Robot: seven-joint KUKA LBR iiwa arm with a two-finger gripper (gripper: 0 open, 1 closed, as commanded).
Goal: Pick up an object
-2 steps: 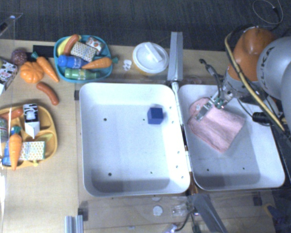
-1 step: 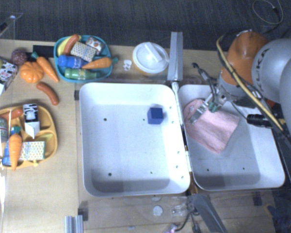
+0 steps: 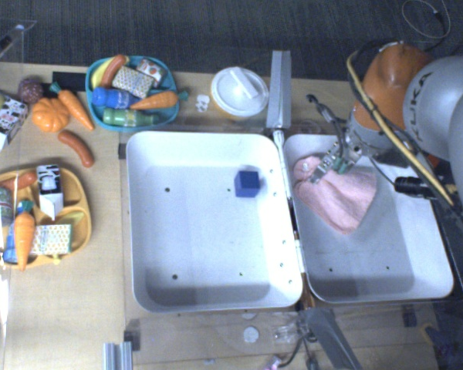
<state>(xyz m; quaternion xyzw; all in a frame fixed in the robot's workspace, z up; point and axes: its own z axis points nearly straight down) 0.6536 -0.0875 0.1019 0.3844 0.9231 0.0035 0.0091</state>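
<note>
A crumpled pink cloth [image 3: 341, 196] lies in the upper left part of the right bin [image 3: 417, 284]. My gripper [image 3: 331, 163] is down at the cloth's upper edge, touching or just above it, with the grey arm and its orange band coming in from the upper right. A small blue cube [image 3: 248, 183] sits alone in the left bin [image 3: 185, 276], toward its upper right and well apart from the gripper.
Behind the bins stand a blue bowl [image 3: 100, 118] of toy food, a white lidded tub [image 3: 240, 91] and a grey upright bar [image 3: 278, 91]. On the left are a yellow plate [image 3: 81, 206] of toys, a toy pumpkin [image 3: 49, 114] and a sausage [image 3: 77, 149]. Cables hang near the arm.
</note>
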